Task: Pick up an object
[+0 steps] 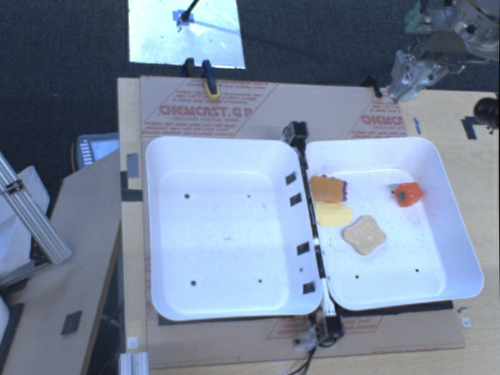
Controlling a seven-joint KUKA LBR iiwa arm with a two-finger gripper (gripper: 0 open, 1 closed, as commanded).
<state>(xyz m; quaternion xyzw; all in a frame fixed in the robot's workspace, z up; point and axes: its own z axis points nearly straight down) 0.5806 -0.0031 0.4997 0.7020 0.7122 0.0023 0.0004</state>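
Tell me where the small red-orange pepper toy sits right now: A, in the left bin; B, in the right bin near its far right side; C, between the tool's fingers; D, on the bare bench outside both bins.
B: the pepper toy lies on the floor of the right bin, toward its far right side, apart from the other toys and well below the tool.
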